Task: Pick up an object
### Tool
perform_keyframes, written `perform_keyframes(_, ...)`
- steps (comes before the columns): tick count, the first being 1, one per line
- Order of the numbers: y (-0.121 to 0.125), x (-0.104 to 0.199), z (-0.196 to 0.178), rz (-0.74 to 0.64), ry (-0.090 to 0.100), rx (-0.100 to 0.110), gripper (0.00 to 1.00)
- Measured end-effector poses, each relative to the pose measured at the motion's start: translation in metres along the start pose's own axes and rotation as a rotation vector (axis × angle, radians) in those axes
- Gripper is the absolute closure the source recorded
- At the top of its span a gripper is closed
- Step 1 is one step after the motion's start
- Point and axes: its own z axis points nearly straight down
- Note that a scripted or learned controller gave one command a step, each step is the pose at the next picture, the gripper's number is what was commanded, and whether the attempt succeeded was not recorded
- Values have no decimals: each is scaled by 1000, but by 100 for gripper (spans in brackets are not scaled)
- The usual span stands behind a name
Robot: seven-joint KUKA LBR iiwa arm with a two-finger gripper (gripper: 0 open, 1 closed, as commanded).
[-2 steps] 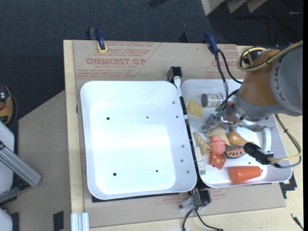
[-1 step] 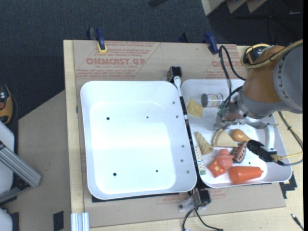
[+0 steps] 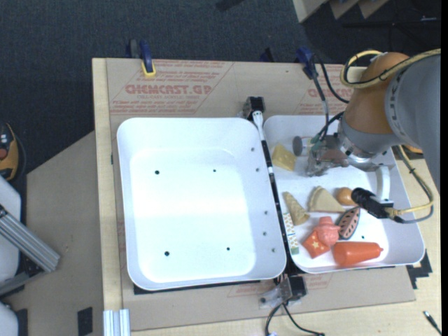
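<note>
The gripper (image 3: pixel 323 154) hangs low in the right bin (image 3: pixel 404 242), near the bin's back part. I cannot tell if its jaws are apart or closed, or if anything sits between them. The grey arm (image 3: pixel 413 107) with its orange band (image 3: pixel 367 89) comes in from the right and covers the bin's back right corner.

All the toys lie in the right bin. A pale yellow wedge (image 3: pixel 283 158) sits just left of the gripper, close to the bin's left wall. In front of the gripper are two more tan wedges (image 3: pixel 323 200), a small orange ball (image 3: pixel 344 196), a brown striped oval piece (image 3: pixel 348 222), a red chunky toy (image 3: pixel 320 237) and an orange carrot (image 3: pixel 357 252) near the front rim. These toys crowd together, some touching.

The left bin (image 3: pixel 196 201) has a wide white floor with lots of room. The two bins meet edge to edge at a black strip (image 3: pixel 269 180).
</note>
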Motion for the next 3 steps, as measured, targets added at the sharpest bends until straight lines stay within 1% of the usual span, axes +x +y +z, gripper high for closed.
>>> perform_keyframes(1, 13, -20, -238, 1, -4, -17, 100)
perform_keyframes(2, 38, 11, -365, -3, -2, -17, 100)
perform_keyframes(3, 8, 41, -314, 0, 2, 8, 100)
